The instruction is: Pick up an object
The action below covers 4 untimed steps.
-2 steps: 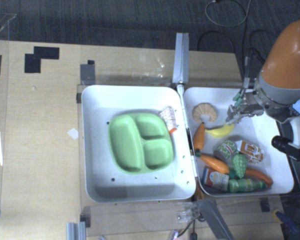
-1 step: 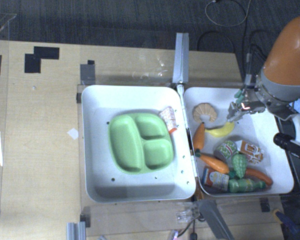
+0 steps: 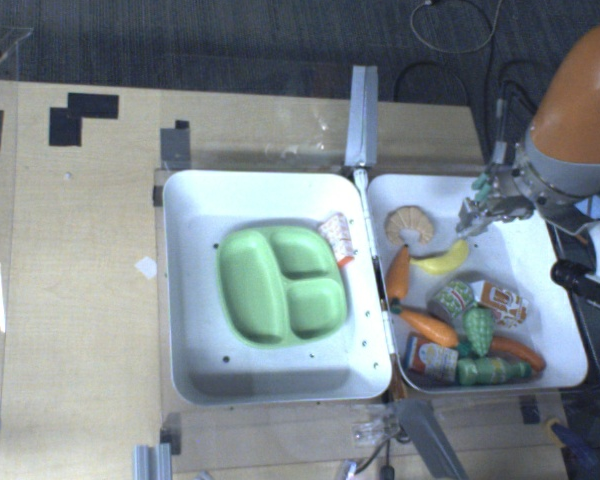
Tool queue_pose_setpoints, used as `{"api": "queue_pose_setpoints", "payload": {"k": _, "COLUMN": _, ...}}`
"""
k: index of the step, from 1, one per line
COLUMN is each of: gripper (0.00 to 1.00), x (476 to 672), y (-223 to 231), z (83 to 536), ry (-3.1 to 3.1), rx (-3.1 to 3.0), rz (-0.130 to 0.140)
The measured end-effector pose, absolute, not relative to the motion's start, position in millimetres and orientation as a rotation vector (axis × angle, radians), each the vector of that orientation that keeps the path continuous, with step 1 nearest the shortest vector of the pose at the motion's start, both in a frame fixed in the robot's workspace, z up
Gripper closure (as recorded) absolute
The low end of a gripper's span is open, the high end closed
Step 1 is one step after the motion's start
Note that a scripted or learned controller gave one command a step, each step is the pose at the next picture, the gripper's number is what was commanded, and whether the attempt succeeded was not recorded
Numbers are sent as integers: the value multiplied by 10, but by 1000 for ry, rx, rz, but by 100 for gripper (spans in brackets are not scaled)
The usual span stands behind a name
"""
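Left of centre, a glossy green sectioned tray (image 3: 280,285) sits in the left bin (image 3: 190,368). In the right bin (image 3: 570,358), a smooth curved banana (image 3: 442,259) lies among plastic toy foods. Above it at upper right, the claw (image 3: 477,211) hovers; whether its tips are spread cannot be told. Nothing looks picked up yet.

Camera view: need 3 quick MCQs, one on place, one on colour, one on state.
1. Where is the divided tray?
A. left bin
B. right bin
C. on the bench outside the bins

2. What colour is that tray?
A. red
B. green
C. blue

3. How does the banana lie?
A. on the tray
B. on the right bin floor, just below the gripper
C. outside both bins

Answers: 1 A, it sits in the middle of the left bin. 2 B, pale green. 3 B, it lies yellow on the white floor near the gripper.
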State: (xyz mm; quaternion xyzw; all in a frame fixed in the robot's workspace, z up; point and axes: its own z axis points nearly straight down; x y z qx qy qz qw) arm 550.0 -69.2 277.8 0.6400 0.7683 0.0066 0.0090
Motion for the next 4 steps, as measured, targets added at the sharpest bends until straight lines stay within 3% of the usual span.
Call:
{"api": "queue_pose_setpoints", "payload": {"k": 2, "gripper": 100, "x": 5533, "y": -672, "z": 3004, "ry": 2408, "rx": 1976, "rz": 30}}
{"api": "queue_pose_setpoints", "payload": {"k": 3, "gripper": 100, "x": 4878, "y": -933, "z": 2729, "ry": 2345, "rx": 2085, "rz": 4}}
{"api": "queue_pose_setpoints", "payload": {"k": 4, "gripper": 100, "x": 4898, "y": -923, "z": 2841, "ry": 2348, "rx": 2076, "rz": 9}}
